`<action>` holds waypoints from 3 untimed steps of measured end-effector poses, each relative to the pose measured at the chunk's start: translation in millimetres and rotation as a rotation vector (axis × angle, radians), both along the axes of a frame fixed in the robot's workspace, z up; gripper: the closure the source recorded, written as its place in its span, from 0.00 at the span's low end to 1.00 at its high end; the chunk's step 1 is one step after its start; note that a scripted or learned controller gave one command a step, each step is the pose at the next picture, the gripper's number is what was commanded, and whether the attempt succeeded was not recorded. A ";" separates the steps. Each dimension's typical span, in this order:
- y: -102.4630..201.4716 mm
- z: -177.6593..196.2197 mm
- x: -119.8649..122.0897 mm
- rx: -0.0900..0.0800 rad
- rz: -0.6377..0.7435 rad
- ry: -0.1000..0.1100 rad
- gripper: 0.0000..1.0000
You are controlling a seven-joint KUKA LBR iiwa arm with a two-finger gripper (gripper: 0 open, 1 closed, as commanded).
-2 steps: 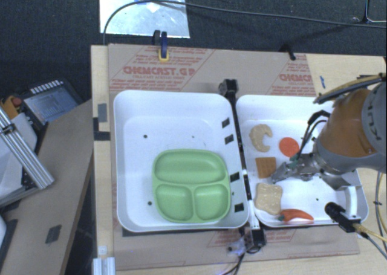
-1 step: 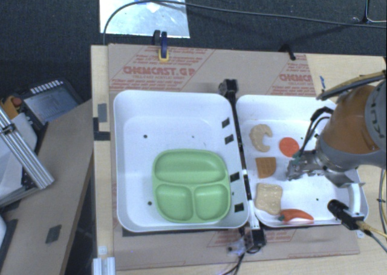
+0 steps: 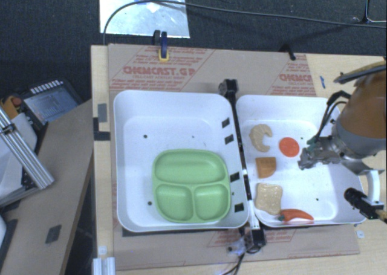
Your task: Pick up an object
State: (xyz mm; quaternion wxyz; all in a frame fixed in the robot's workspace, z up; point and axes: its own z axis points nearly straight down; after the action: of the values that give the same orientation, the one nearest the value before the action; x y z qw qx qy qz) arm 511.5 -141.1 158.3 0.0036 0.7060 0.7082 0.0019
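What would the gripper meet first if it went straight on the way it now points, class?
Likely the red disc: the gripper points left toward it in the right bin, though depth is unclear.

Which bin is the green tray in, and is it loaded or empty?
Left bin, empty. The green tray lies flat there, all three compartments bare; the food pieces sit in the right bin.

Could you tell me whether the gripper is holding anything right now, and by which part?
Nothing is visibly held: the gripper hovers beside the red disc.

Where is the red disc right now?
The red disc lies in the right bin, between the croissant and the gripper.
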 end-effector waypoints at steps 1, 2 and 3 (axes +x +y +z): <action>-4.2 50.1 -6.9 0.000 0.000 0.001 1.00; -4.5 61.2 -5.7 0.002 0.000 0.005 1.00; 51.1 71.7 -5.2 0.004 0.007 0.004 1.00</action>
State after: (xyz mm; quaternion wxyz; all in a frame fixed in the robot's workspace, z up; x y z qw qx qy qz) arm 506.4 -90.0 230.0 0.0007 0.7034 0.7108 0.0019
